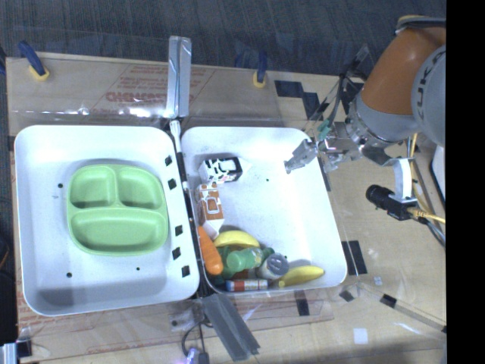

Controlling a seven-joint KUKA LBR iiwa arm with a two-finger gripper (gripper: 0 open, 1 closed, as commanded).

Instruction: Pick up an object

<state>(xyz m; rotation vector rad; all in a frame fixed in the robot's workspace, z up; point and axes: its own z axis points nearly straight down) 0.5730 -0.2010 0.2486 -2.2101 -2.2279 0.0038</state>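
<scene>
My gripper [301,158] hangs over the right bin's [303,203] far right corner, high above its floor, with nothing between its fingers. The bin's objects lie along its left wall and near edge: a black-and-white packet [221,167], a white-and-orange packet [211,205], an orange carrot [211,255], a yellow banana [236,239], a green bottle [242,260], a grey round piece [274,265], a second banana [301,274] and a red-tipped marker [244,284].
The left bin [38,203] holds a green divided plate [117,207]. A metal bar [179,74] stands at the back between the bins. Another grey bar [231,324] lies at the front. Blue and yellow clamps [34,63] grip the bench's back edge.
</scene>
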